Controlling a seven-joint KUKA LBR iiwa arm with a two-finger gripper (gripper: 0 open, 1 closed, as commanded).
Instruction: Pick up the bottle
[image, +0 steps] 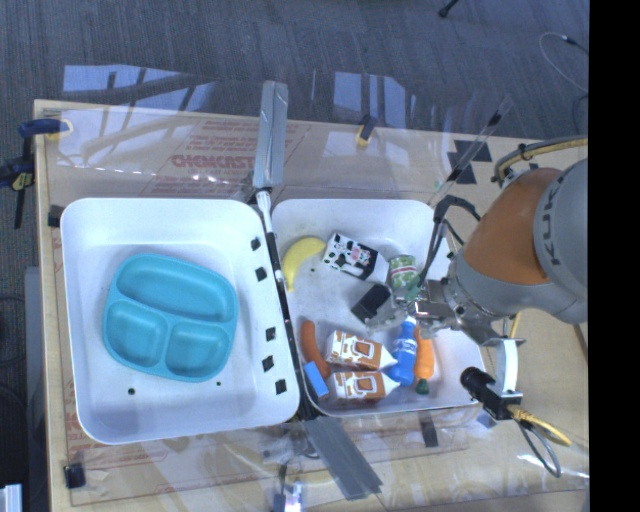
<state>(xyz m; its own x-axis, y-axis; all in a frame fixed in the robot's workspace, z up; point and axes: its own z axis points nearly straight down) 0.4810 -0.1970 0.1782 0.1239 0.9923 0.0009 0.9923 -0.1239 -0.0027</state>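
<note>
1. Camera view: two white bins sit side by side on the bench. The left bin (90, 240) holds a blue divided tray (170, 317) and nothing is close around that tray.
2. The right bin (330, 212) is crowded. The bottle (405, 350), blue and white, lies near the bin's lower right part, slanting from upper right to lower left.
3. Just right of the bottle, touching or nearly touching it, lies a carrot (425, 362). On its left two small juice cartons (355, 350) sit one below the other, with the lower carton reaching the bottle's lower end.
4. A green can (402, 271) stands just above the bottle, and a black block (371, 299) lies up and to the left of it.
5. Farther left lie a sausage (311, 342), a banana (300, 257) and a cow-patterned carton (351, 255).
6. The gripper (428, 303) hangs over the bottle's upper end beside the can; whether it is open or closed cannot be told, as the wrist hides it.
7. The arm (520, 245) covers the bin's right side.
</note>
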